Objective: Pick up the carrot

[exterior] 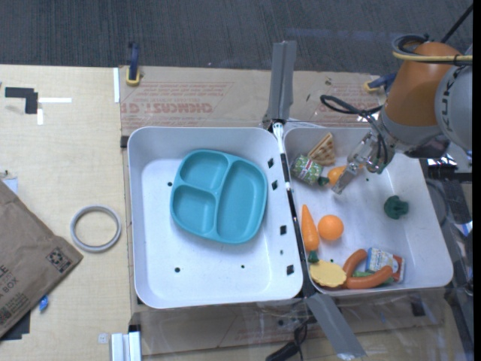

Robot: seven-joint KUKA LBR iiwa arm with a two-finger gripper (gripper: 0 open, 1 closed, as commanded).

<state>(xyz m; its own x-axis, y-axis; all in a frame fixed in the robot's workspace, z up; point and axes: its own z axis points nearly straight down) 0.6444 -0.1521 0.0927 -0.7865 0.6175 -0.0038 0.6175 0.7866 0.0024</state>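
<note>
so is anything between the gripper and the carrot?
Nothing visible blocks it. The gripper hangs over the right bin's upper part; the carrot lies lower left of it by the bin's left wall. An orange ball sits just right of the carrot, beside the path, crowding a grasp.

Two shallow white plastic bins: left white bin [150, 224], right white bin [425, 224]. In the left, a turquoise three-compartment plastic plate [219, 196]. In the right, a long orange carrot [309, 227] with green at its lower end, a round orange ball [331, 227], a dark green lumpy toy [396, 207], a flat yellow piece [328, 274], red-orange sausages [367, 278], a tan lattice-patterned wafer [323, 149]. Pale wood-grain bench [60, 164], greyish tape ring [95, 227], brown cardboard with red print [195, 100]. Grey arm with orange band [421, 89].
</note>
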